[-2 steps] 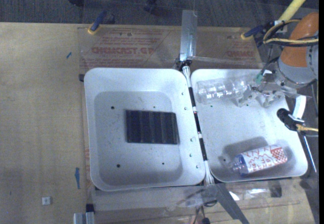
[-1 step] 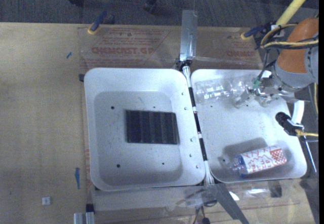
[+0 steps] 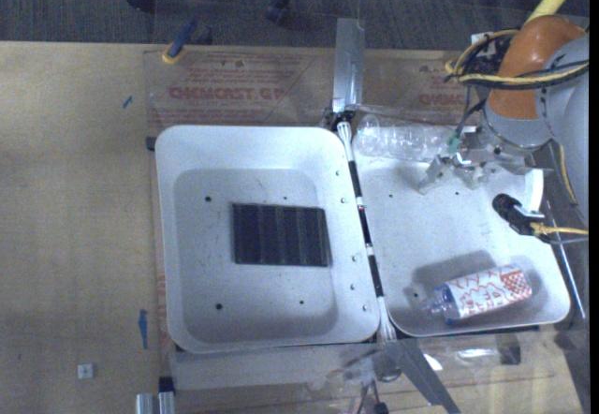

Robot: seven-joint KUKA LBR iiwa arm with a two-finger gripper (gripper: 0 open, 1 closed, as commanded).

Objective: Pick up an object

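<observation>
Slipping is the likely fault: the clear bottle (image 3: 398, 138), lying along the right bin's (image 3: 421, 234) far edge at its left corner, is smooth and round and may roll against the wall or squirt from a pinch. The gripper (image 3: 456, 169) hangs just beside the bottle's right end, with the arm (image 3: 529, 66) reaching in over the bin's far right corner. Whether the gripper is apart or together cannot be told.

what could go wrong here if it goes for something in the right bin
1. The clear plastic bottle lies on its side against the far wall of the right bin. The gripper sits just beside it, so it might hit the wall or nudge the bottle away.
2. The red-and-white bottle also lies on its side, near the front wall, so it may roll or slip when pinched.
</observation>
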